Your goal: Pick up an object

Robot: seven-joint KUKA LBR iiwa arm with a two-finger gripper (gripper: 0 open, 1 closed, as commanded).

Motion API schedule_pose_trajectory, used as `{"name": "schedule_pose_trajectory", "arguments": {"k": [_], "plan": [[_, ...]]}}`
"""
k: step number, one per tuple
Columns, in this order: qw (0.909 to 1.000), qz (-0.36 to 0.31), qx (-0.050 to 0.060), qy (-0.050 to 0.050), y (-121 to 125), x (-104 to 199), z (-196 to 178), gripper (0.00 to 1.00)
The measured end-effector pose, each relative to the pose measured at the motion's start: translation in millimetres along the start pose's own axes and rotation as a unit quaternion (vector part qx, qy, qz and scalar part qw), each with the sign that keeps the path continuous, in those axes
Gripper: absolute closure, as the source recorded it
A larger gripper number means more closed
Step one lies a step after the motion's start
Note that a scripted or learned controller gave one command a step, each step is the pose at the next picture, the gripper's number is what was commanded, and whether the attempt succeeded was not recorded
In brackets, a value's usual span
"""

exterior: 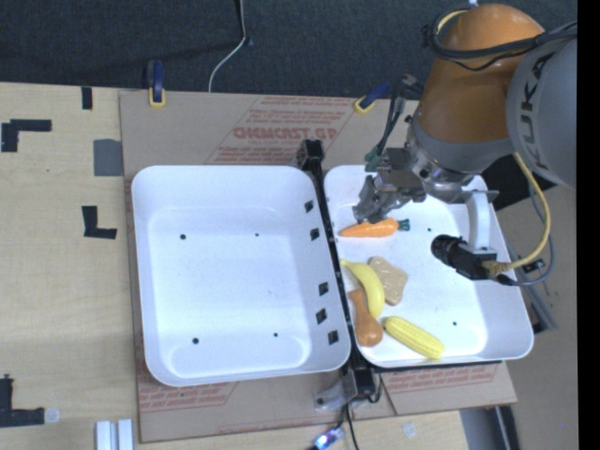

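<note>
The big grey arm (553, 111) comes in from the right side of the view. Its fat orange band (483, 36) sits high up, above and to the right of the carrot (367, 231). From the band the arm bends down and leans toward the carrot. The wrist points down at a slant.

The gripper (375, 212) is at the end of the arm. It hangs right over the carrot, at the carrot's top side, and its dark tips look very close to it. I cannot tell if the gripper is wide or narrow from here, or if it touches the carrot.

The carrot is orange with a small green end. It lies flat on its side in the right bin (511, 331), close to the wall where the two bins meet. Its green end points away from that wall.

Below the carrot in the view is a yellow banana (368, 287). A tan lump (394, 281) lies touching the banana, on the side away from the wall. Further down from the carrot is an orange-brown sausage shape (367, 324), partly under the banana. A yellow corn cob (413, 337) lies just beside it, the farthest thing from the carrot.

The left bin (225, 279) is on the other side of the wall from the carrot.
</note>
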State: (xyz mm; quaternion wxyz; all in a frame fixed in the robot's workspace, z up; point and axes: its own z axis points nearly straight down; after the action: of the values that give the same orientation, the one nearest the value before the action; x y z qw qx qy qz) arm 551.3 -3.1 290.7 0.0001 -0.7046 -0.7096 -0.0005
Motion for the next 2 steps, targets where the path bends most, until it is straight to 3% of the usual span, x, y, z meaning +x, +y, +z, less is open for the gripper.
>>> {"name": "schedule_pose_trajectory", "arguments": {"k": [2], "plan": [[1.0000, 0.000, -0.001, 0.000, -38, 104, -98, 1.00]]}}
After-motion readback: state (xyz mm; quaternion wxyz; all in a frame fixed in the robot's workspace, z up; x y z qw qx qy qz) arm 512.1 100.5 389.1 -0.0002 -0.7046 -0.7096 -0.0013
